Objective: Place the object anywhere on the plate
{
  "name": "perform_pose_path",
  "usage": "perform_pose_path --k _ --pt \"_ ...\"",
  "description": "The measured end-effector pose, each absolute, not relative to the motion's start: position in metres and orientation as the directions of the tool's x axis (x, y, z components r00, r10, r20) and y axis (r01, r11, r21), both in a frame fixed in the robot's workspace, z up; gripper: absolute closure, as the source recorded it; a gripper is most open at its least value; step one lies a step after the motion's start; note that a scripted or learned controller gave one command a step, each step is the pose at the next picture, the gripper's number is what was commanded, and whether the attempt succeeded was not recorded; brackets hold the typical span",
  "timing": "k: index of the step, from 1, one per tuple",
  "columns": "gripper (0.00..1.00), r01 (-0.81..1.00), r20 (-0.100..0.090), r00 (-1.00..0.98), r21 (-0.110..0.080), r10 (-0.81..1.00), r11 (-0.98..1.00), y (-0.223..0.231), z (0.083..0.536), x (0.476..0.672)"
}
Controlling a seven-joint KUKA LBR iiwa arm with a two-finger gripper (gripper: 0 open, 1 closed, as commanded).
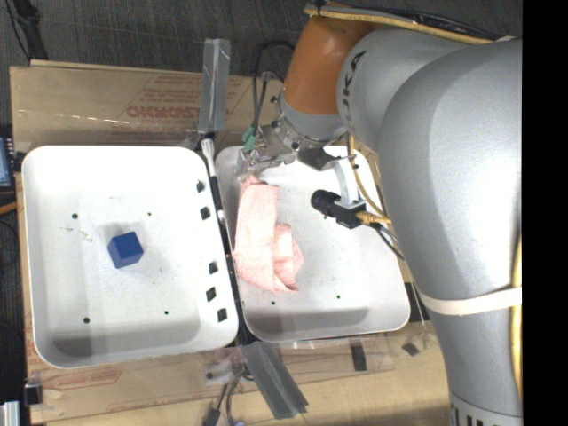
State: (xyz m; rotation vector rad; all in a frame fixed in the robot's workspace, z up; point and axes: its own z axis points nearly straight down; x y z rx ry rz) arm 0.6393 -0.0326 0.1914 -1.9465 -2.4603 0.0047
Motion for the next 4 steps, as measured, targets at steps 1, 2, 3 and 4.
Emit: perform_pose_path --k 1,2,3,4 --pt "1.0 0.971 0.001 -0.238 -0.001 0.971 0.238 -0.031 0.232 0.64" --pt "1.0 0.798 0.002 -0.603 -0.004 0.798 0.603 0.02 0.222 0.622" --pt "1.0 0.497 0.002 -0.868 -0.003 0.497 0.868 0.064 0.236 0.607" --pt "1.0 0.117 0.004 -0.993 -0.002 0.117 0.993 0.112 0.232 0.593"
